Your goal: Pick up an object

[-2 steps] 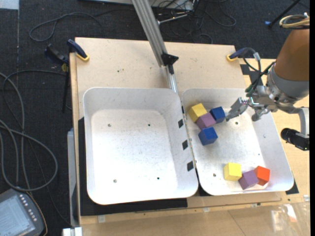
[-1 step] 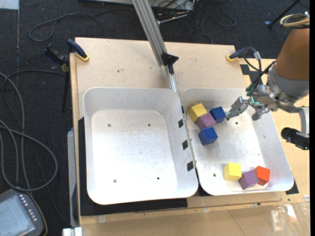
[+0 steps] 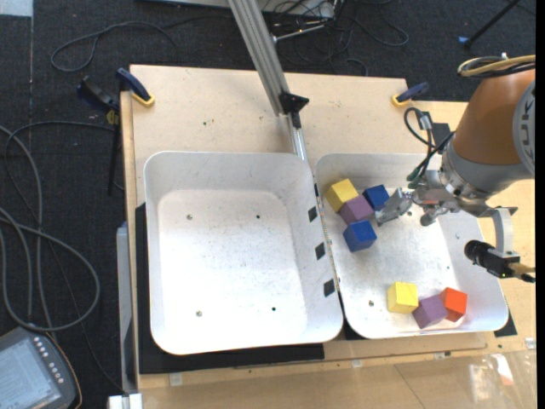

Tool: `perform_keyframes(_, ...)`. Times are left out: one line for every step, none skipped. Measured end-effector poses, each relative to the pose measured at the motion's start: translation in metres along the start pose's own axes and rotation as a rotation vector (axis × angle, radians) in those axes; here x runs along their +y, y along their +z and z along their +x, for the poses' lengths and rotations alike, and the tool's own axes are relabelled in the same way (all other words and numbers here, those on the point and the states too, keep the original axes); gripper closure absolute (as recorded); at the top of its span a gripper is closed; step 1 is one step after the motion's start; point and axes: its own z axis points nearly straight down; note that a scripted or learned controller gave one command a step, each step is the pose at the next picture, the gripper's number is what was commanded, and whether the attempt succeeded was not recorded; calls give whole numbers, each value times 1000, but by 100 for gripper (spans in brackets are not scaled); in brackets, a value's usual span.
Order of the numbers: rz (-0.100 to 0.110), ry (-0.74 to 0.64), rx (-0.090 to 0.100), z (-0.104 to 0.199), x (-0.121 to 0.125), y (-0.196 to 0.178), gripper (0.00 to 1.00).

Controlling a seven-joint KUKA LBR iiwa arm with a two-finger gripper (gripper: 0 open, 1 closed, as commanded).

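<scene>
Across the left half of the frame, a white bin [image 3: 226, 254] sits on the tan surface [image 3: 213, 109]. Just right of it, the second bin [image 3: 409, 262] holds cubes. Near its upper left, a yellow cube [image 3: 341, 192], a purple cube [image 3: 356, 209] and two blue cubes [image 3: 359, 235] [image 3: 375, 198] cluster, edges turned diagonally; being cubes, none shows a long axis. Lower right lie a yellow cube [image 3: 403, 296], a purple one [image 3: 430, 310] and an orange one [image 3: 456, 302]. At right, the claw [image 3: 410, 209] hangs spread wide, grasping nothing, beside the upper blue cube.
</scene>
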Motion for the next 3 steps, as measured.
perform_keyframes(-2, -1, 0, -1, 4, 44, 0)
perform_keyframes(-27, -3, -5, -2, 10, 66, 0)
perform_keyframes(-34, 0, -5, -2, 12, 56, 100)
